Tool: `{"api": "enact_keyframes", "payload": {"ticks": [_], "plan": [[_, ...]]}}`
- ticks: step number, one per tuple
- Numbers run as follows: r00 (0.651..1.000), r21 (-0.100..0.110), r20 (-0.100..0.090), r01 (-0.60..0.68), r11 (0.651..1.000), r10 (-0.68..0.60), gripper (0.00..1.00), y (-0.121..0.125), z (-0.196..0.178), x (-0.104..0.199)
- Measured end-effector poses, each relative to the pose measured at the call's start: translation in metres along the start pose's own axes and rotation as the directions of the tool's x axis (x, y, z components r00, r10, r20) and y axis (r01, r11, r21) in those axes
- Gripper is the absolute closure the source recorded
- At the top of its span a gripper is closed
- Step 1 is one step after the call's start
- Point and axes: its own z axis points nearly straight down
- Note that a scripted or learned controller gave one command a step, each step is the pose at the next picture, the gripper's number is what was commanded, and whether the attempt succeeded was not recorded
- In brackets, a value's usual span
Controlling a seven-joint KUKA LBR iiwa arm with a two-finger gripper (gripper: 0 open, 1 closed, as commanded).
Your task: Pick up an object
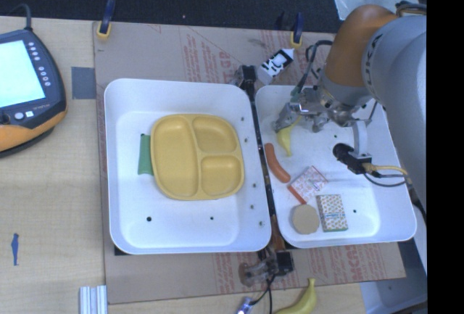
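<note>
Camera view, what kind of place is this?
Probably a robot lab bench for grasping trials: a grey arm reaching over two white bins of toy food, and a teach pendant beside them.

I am showing a broad grey arm (402, 66) with an orange band (355, 44) behind my fingers, a metal gripper (301, 115), and dark cables looping just above my fingers.

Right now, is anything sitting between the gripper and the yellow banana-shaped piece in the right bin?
Nothing visible does. The gripper is directly over the top end of the yellow piece in the right bin. The sausage lies beside and below it, apart, not in the path.
</note>
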Motion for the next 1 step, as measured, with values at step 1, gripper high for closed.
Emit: {"api": "enact_keyframes", "payload": {"ticks": [1], "plan": [[1.0, 0.003, -0.001, 0.002, 1.0, -0.002, 1.0, -0.0004, -0.0101, -0.0005]]}}
